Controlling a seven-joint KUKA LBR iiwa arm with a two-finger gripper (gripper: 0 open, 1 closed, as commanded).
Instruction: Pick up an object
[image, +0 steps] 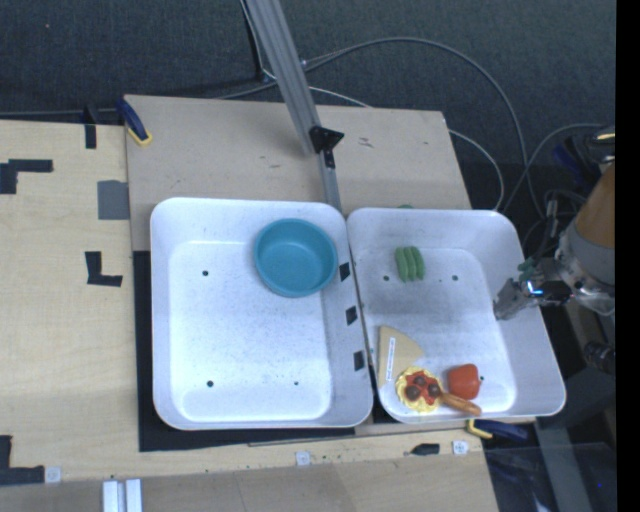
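The right bin (500, 240) holds a green ridged piece (409, 263) near its back, a tan wedge (394, 352) at its front left, a yellow toy with red dots (419, 389) and a red tomato-like piece (463, 380) at the front. A blue bowl (295, 257) sits in the left bin (180, 330) at its back right. My gripper (520, 292) hangs over the right bin's right rim, apart from every object, with nothing seen between its fingers.
A grey metal pole (295, 85) slants from the top down to the seam between the bins. Cables loop behind the right bin. A blue and yellow clamp (135, 122) sits at the board's back left corner.
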